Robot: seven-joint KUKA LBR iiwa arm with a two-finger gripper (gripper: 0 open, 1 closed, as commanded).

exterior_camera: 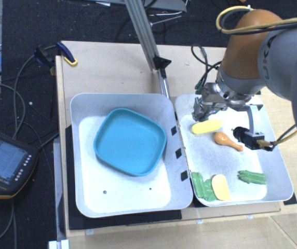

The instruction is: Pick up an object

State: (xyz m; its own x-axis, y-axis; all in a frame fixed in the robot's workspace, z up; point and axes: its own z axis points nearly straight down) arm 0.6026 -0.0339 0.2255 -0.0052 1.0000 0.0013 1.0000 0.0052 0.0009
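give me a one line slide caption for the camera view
Gripper close by a yellow oblong piece in the bin nearer the arm; a blue dish lies in the other bin

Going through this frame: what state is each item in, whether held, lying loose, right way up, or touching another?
gripper: low over the right bin, close above the yellow oblong piece.
yellow oblong piece: lying loose.
blue plate: hollow side up in the left bin.
orange spoon-shaped piece: lying loose, alone.
green strip: lying against the pale yellow oval.
small green piece: lying loose, alone.
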